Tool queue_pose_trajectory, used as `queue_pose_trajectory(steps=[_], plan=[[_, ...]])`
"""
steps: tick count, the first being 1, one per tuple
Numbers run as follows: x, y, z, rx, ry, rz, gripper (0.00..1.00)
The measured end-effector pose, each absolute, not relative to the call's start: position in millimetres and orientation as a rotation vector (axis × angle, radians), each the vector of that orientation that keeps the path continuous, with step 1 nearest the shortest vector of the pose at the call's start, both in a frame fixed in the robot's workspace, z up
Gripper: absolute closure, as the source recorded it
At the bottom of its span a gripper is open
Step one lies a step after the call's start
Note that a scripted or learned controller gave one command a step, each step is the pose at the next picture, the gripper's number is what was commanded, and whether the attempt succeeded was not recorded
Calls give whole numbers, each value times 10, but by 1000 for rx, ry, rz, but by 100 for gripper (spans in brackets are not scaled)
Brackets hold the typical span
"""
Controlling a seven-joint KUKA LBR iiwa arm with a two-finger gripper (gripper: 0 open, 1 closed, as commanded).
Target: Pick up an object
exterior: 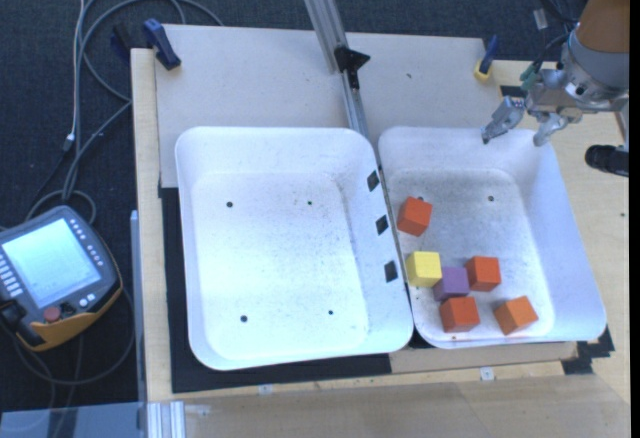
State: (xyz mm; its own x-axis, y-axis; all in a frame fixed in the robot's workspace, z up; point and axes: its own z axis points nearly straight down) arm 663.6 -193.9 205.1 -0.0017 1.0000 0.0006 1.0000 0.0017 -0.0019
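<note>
In the right bin (560,226) lie several small blocks: an orange-red block (414,215) near its left wall, a yellow block (424,268), a purple block (452,281) touching it, an orange-red block (484,272), another red block (459,313) and an orange block (515,314) near the front. My gripper (521,124) hangs above the bin's far rim, well behind all the blocks. Its two fingers are spread apart with nothing between them.
The left bin (270,236) sits beside the right one, with black clips along the shared wall. A slanted metal pole (320,6) crosses the back of the bench. Blue clamps (160,43) hold the board corners. A teach pendant (50,271) lies at far left.
</note>
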Motion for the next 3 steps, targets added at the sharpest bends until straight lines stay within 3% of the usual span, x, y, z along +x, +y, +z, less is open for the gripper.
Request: queue_pose_trajectory(steps=[1, 2, 3], plan=[[6043, -1307, 1679, -2210, -2219, 4, 0], [5306, -1694, 1602, -2223, -2210, 6, 0], [5560, -1896, 1840, -2225, -2225, -3, 0]])
